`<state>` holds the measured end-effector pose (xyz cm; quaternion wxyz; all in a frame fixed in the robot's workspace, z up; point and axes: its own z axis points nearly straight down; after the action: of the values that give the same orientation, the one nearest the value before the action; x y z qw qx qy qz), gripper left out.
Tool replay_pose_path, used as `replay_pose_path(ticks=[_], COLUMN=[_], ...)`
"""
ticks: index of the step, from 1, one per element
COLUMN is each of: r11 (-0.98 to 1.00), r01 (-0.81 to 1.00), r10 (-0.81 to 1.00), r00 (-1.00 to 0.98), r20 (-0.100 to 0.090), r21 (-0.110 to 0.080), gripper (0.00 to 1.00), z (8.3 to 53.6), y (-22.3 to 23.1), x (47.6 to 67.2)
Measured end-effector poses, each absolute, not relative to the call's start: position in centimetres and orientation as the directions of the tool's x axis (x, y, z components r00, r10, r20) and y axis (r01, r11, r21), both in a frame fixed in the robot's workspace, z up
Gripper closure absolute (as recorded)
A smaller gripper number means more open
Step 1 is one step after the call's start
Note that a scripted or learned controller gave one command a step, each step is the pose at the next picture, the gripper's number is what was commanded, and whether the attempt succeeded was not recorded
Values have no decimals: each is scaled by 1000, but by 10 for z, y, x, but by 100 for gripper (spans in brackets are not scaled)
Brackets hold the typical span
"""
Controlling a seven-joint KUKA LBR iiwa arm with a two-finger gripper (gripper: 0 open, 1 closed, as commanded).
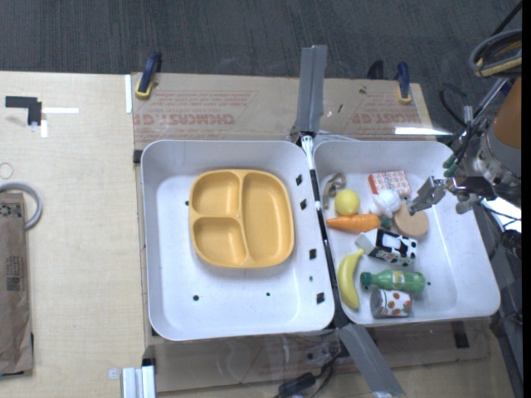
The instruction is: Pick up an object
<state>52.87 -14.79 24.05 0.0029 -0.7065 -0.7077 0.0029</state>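
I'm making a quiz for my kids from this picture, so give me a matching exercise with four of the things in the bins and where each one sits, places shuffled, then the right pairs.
Things:
1. yellow divided plate
2. banana
3. carrot
4. green bottle

Places:
A. lying just below the lemon
B. alone in the left bin
C. lying just above the can
D. along the left wall of the right bin, near the front

Pairs: 1-B, 2-D, 3-A, 4-C
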Motion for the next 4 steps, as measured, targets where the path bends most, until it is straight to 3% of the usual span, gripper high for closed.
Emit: replay_pose_path(ticks=[1, 2, 3, 4], r11=[-12, 155, 150, 288], r01=[1000, 988, 989, 957], r10=[1000, 988, 989, 958], r00=[12, -155, -150, -288], r20=[-1, 1, 2, 2], r21=[-5, -7, -11, -6], gripper=[0, 0, 100, 100], z=[256, 101, 106, 88], y=[-159, -125, -126, -103], x=[561, 568, 568, 562])
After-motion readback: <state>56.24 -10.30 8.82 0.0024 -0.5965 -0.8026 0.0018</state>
